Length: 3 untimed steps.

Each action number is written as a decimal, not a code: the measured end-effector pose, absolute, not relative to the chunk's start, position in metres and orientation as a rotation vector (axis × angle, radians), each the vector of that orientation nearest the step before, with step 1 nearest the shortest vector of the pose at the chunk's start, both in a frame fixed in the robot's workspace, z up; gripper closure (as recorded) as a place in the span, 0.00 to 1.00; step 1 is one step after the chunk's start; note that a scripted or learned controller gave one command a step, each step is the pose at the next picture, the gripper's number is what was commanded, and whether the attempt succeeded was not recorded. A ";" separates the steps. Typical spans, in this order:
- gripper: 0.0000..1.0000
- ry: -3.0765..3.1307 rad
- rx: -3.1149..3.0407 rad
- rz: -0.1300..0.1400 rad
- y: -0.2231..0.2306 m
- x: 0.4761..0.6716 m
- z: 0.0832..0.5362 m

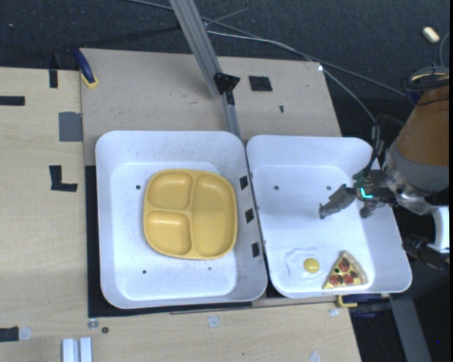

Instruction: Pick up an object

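While no writing is legible, the end effector [352, 204] hangs above the pizza slice [346, 271].

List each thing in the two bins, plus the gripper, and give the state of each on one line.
Yellow divided plate: right side up, flat in the left bin.
Fried egg toy: flat, yolk up, in the right bin.
Pizza slice toy: flat, toppings up, beside the egg.
Gripper: open, holding nothing, over the right bin.

No readable txt, labels, brands or nos. anywhere on bench.
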<state>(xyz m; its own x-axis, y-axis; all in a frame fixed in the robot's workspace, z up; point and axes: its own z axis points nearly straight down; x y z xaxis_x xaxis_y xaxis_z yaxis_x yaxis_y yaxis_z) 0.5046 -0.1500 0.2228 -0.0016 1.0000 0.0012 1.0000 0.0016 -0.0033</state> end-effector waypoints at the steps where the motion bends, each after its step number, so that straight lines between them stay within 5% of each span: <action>1: 0.00 -2.222 -2.218 0.002 -0.150 0.505 0.223; 3: 0.00 -2.218 -2.218 0.006 -0.154 0.498 0.133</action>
